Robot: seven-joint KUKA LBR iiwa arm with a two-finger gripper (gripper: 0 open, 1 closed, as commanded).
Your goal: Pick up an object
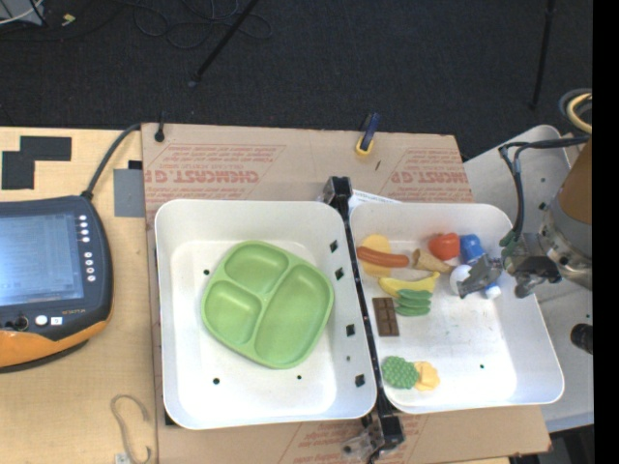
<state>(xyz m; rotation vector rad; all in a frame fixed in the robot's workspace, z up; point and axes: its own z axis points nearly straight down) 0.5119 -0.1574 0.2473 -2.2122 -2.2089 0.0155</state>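
Observation:
The right white bin [527, 380] holds several toy foods. A hot dog [383, 255], a yellow banana [410, 282] and a green pea pod [414, 303] lie near its middle. A brown chocolate bar [386, 316] lies by the divider, and a green and yellow piece [409, 373] sits near the front. A red tomato [444, 246] and a blue piece [471, 247] sit at the back right. My gripper [493, 280] hangs low at the bin's right side, just in front of the blue piece and right of the banana. Nothing can be made out in its grasp.
The left white bin [184, 375] carries a green divided plate [268, 303]. A black divider [350, 288] runs between the bins. A tablet-like pendant [48, 269] lies on the bench at the far left. My arm [571, 220] comes in over the right rim.

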